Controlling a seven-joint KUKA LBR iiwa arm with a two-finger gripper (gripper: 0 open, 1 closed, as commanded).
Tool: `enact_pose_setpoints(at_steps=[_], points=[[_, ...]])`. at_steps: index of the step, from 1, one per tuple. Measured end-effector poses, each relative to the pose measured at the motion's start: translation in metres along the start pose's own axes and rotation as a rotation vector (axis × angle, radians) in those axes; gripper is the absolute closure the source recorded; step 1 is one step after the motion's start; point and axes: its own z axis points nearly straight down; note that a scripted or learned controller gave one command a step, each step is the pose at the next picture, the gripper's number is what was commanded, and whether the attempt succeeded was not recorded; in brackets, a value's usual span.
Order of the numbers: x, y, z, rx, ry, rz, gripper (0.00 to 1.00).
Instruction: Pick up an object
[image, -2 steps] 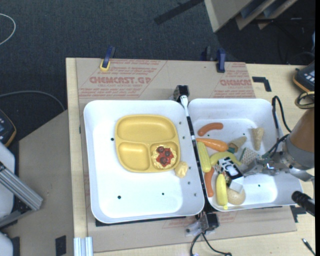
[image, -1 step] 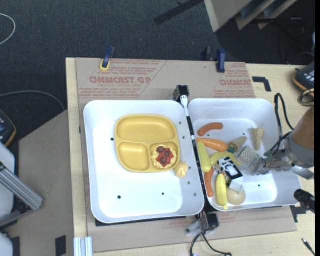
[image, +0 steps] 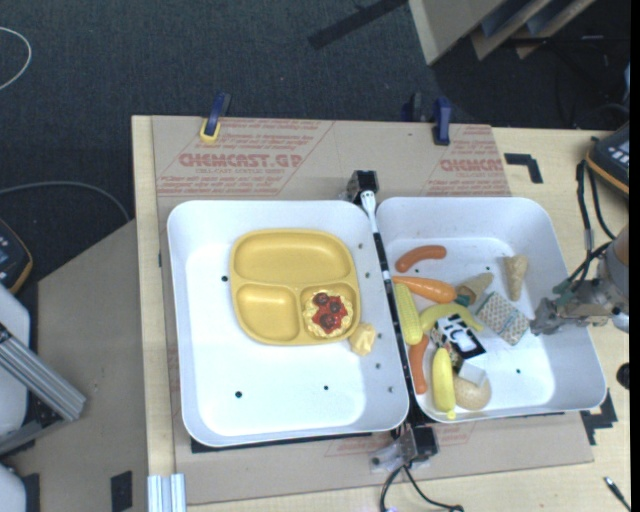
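Toy foods (image: 440, 330) fill the right bin (image: 540, 225); board (image: 300, 160) reads "CHEMCAST GP".

yellow three-compartment plastic plate (image: 290, 262) sits in the left white bin (image: 200, 340), right white bin (image: 570, 370) has a pile of toy food (image: 440, 320), gripper (image: 550, 315) at its right edge.

Arm enters from the right edge of the camera view, mostly cut off by the frame, only the wrist end showing. Claw (image: 548, 316) sits low at mid-height of the view, pointing left, roughly level rather than straight down. Wrist body behind it is grey metal with some teal and dark cabling looping up along the right edge. Claw tip is small and blurry; finger spacing unreadable at this resolution. Nothing visibly between the fingers.
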Motion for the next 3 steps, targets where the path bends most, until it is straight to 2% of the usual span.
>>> enact_pose_setpoints(at_steps=[1, 2, 3], points=[[0.009, -0.003, -0.054, 0.000, 0.001, -0.001, 1.00], [0.008, -0.002, -0.068, 0.001, 0.001, -0.001, 1.00], [0.059, 0.008, -0.064, 0.006, 0.006, -0.006, 1.00]])
